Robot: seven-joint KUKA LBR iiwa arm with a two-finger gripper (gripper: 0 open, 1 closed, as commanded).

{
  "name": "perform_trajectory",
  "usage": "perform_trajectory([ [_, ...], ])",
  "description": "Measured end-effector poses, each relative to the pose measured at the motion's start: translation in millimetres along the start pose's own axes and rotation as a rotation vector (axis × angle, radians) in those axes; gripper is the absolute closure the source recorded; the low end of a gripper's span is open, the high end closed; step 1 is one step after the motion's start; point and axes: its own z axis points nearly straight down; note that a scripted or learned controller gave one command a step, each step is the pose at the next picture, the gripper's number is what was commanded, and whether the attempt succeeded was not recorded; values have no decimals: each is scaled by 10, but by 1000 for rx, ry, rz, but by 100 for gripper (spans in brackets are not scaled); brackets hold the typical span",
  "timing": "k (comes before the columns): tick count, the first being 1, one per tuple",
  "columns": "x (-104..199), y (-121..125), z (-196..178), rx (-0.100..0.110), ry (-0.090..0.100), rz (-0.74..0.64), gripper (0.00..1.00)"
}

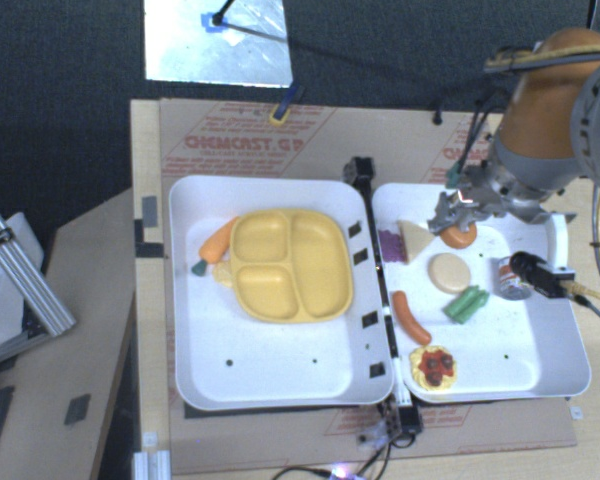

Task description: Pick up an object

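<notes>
Here we see the pincer (456, 218) hanging low over the far part of the right bin (555, 368), on the grey arm that reaches in from the right of the view. We cannot tell whether the pincer is wide or narrow, since its tip blends with what lies beneath it. Directly under it, touching it or nearly so, lies a round orange object (461, 236); we cannot say whether it is gripped.

Just left of the pincer sits a pale wedge (413, 236), and beyond that a purple piece (391, 245) by the bin's left wall. A little nearer to us than the pincer lies a cream disc (449, 272), with a green piece (466, 304) past it and an orange-red sausage (411, 317) further left. Farthest from the pincer in this bin is a small yellow round with red topping (434, 366). Well to the pincer's left, in the left bin (200, 368), a yellow divided plate (280, 265) rests with a carrot (217, 239) against its far-left edge.
</notes>
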Motion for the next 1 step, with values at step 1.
perform_trajectory([
  [1,94,-155,73,1,0,1,100],
])
